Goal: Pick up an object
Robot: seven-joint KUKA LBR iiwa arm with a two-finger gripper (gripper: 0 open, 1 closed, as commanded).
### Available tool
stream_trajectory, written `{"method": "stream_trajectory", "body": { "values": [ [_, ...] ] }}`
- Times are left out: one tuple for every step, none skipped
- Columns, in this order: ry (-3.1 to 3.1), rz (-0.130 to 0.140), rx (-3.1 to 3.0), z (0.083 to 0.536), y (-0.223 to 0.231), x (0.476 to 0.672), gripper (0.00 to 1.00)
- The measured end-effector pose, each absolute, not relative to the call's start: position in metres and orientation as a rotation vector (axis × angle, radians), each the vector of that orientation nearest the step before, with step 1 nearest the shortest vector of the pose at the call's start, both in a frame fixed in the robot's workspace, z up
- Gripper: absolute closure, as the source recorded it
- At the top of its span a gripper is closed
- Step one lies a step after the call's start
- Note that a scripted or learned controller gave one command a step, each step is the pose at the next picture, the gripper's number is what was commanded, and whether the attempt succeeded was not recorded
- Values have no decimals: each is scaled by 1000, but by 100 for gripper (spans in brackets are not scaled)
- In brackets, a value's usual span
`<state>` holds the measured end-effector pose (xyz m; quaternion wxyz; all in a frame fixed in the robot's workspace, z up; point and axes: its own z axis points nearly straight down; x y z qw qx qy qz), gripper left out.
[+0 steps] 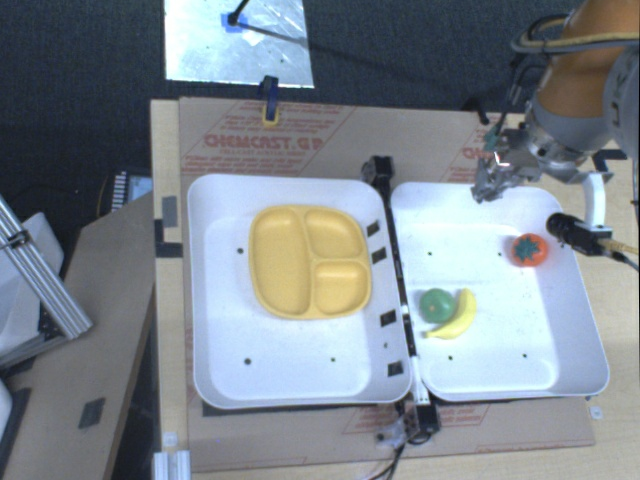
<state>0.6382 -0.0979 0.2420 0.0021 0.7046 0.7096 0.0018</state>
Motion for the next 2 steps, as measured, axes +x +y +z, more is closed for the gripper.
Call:
{"method": "stream_trajectory", "body": {
  "values": [
    [2227,3,2212,269,-98,639,100],
    [2230,2,2212,252,-41,636,100]
  ]
}}
